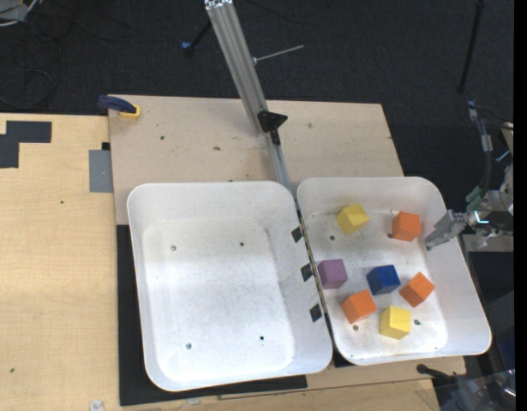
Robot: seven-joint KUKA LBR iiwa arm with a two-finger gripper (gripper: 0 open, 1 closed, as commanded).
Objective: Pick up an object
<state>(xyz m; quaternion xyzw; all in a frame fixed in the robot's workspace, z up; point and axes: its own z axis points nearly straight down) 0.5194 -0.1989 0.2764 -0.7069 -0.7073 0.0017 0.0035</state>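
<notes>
Orange cube (406,226) lies nearest the claw (440,230), which hovers at the right bin's (469,311) rim, seemingly lining up; whether it's apart or together, I cannot tell.

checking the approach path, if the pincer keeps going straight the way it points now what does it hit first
Probably the orange cube near the right bin's far right side; the pincer points left toward it. Its height is unclear, so it might pass above.
</notes>
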